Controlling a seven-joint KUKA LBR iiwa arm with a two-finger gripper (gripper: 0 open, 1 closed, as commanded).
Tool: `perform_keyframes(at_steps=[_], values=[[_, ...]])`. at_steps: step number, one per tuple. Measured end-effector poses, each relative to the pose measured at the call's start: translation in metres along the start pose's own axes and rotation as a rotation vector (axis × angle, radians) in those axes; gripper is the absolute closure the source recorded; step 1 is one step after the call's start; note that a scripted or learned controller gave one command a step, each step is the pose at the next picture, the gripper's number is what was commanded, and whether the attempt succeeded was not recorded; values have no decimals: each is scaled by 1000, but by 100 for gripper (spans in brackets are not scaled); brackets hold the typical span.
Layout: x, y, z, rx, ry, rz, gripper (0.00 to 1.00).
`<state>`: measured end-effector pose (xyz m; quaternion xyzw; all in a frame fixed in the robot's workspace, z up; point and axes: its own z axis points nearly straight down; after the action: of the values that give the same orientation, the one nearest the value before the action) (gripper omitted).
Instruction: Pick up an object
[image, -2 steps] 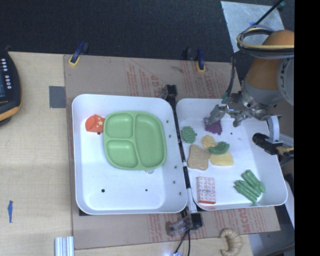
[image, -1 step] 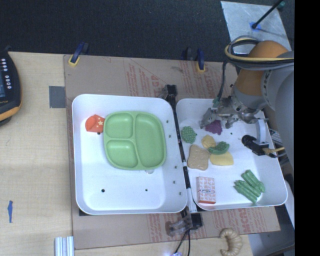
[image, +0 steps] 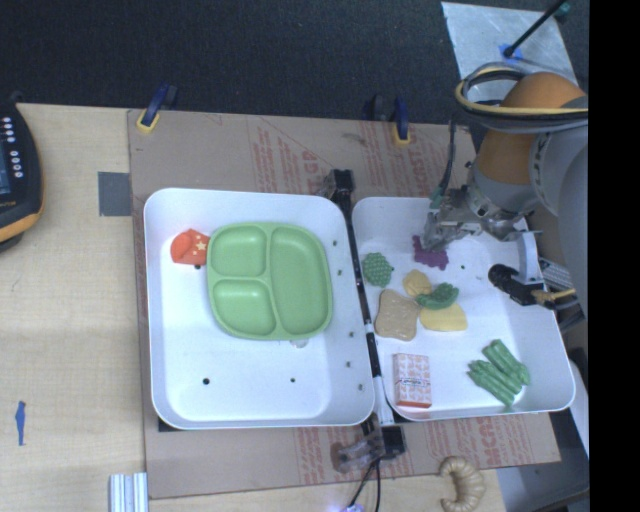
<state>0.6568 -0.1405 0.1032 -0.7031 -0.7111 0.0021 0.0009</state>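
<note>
Reaching into the right bin (image: 560, 390), your pincer (image: 437, 236) hung directly over the purple toy (image: 432, 255), probably lined up to grab it. You couldn't tell its grip state; other toys lay below it.

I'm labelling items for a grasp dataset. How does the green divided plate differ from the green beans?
The green divided plate lies in the left bin; the green beans lie in the right bin, near its front corner. The plate is far larger, one broad rounded piece with three compartments; the beans are a small cluster of thin pods. The plate is pale green, the beans darker. Both are green and lie flat, away from the gripper.
</note>
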Motion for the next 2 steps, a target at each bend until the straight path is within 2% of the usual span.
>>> perform_keyframes(at_steps=[1,2], values=[[0,0,0,0,0,-1,0],[-1,0,-11,0,-1,-2,100]])
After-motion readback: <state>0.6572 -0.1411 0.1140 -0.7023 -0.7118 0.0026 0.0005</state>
